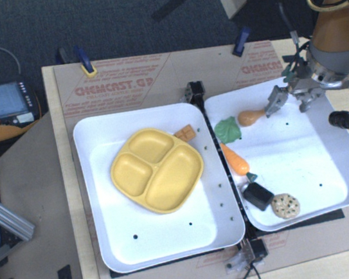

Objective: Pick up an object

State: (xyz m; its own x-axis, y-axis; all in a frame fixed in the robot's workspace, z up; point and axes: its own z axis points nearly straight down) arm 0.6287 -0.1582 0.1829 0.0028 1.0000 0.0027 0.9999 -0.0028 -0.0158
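On a cardboard-topped bench (152, 74) with two white bins, the gripper (288, 97) hovers over the right bin (334, 164), fingers spread and empty, poised before a grasp. Next it must descend onto the smooth tan drumstick (251, 117) just beside it. Nearby lie a carrot (235, 158) and speckled cookie (285, 205).

Both bins (112, 242) are white. The divided plate (157, 170) is yellow. The carrot (234, 158) is orange, the leaf (227, 129) green, the block (257, 195) black, and the cookie (285, 205) tan with dark specks. The counter (172, 77) is beige with red lettering.
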